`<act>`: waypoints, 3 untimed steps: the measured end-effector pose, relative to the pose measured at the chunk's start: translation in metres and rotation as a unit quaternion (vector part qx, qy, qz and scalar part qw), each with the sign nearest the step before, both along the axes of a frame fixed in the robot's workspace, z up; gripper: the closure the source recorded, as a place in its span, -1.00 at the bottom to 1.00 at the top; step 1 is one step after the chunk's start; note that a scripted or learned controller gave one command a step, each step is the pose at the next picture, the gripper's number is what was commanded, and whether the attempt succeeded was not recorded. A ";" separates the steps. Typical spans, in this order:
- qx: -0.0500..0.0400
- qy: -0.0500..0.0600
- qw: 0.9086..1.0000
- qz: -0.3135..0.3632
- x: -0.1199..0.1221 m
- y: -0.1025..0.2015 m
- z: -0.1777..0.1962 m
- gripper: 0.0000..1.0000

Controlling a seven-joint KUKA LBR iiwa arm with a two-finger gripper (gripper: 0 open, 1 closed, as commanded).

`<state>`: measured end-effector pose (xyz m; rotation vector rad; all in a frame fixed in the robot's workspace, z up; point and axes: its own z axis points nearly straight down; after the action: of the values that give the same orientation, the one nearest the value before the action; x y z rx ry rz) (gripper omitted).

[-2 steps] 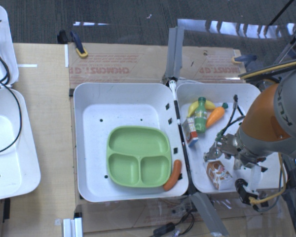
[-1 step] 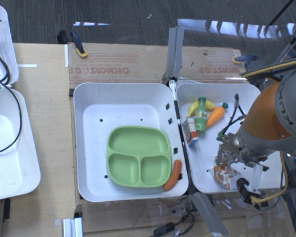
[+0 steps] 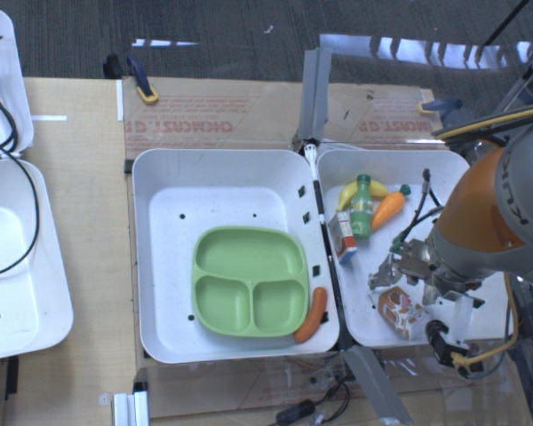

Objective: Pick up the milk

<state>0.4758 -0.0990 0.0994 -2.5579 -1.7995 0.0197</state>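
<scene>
Milk (image 3: 343, 236) lies in right bin (image 3: 360, 322) against the divider, just beside green bottle (image 3: 361, 208), banana (image 3: 354, 192) and carrot (image 3: 388, 209). Tool (image 3: 400, 272) hovers over the bin right of the milk, near a snack packet (image 3: 398, 311); can't tell its finger state. Left bin (image 3: 155, 264): green tray (image 3: 249, 280), sausage (image 3: 311, 315).

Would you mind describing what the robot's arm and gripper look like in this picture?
The arm is thick and rounded, grey with a broad orange band above the wrist. Below the band sits a grey ring, then a metallic silver-grey gripper assembly with white brackets. A pale yellowish cable loops beneath it, ending in a black connector, and thin dark wires run near the wrist.
</scene>
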 end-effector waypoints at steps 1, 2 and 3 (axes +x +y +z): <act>0.001 0.003 1.000 0.000 0.000 -0.001 0.006 1.00; 0.001 0.003 1.000 0.000 0.000 -0.001 0.005 -1.00; 0.001 0.005 1.000 0.000 0.000 -0.002 0.012 1.00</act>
<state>0.4759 -0.1008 0.1109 -2.5520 -1.7939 0.0312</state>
